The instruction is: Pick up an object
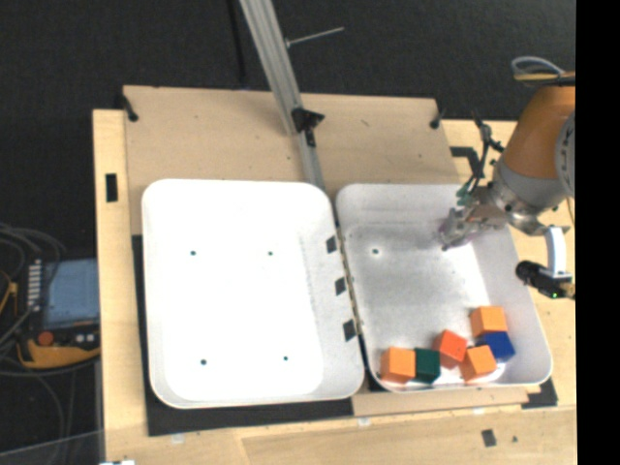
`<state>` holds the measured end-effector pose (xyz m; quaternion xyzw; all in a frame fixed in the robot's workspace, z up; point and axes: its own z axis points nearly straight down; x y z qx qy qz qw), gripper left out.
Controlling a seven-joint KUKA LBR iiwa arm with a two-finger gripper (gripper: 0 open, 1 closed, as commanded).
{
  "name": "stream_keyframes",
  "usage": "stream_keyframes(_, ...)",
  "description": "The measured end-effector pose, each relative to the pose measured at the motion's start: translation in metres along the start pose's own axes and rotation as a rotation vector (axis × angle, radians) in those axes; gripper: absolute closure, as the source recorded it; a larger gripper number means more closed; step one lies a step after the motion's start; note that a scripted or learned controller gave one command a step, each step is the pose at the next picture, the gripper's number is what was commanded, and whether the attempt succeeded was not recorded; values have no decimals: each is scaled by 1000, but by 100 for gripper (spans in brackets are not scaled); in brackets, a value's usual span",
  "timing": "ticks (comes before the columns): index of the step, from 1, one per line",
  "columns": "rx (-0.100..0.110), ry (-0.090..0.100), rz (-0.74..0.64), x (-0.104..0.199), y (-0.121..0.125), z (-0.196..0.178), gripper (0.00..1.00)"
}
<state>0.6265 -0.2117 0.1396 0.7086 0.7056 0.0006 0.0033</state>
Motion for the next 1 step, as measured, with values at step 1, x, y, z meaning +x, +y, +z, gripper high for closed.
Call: stream_keyframes(1, -1, 2, 3, -2, -3, -45, 100)
